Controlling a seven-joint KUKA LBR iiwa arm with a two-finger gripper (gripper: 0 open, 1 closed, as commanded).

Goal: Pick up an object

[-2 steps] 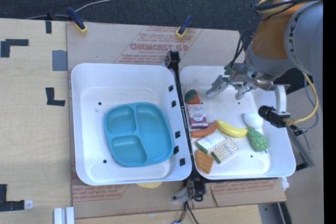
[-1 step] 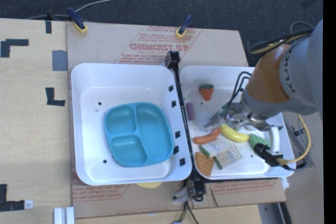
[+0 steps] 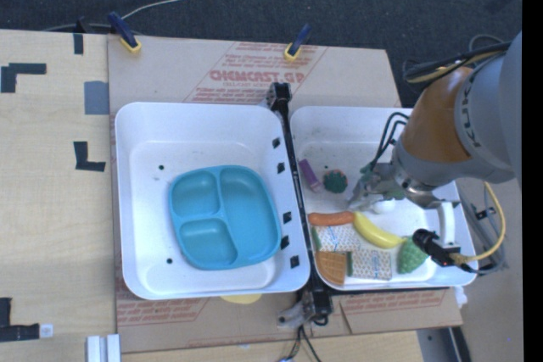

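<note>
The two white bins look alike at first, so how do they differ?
The left bin holds one large thing, a blue divided plate, while the right bin holds several small ones, such as a banana and a carrot. The arm's gripper reaches into the right bin, not the left bin. Both are shallow, white and set side by side.

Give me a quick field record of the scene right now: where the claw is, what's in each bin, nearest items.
arm: reaches in from the right over the right bin
claw: low in the right bin, above the banana
claw holding: nothing seen held
left bin: blue divided plate
right bin items: banana, carrot, purple piece, dark green ball, green leafy piece, waffle-like block, patterned packet
nearest to claw: banana, dark green ball
</note>
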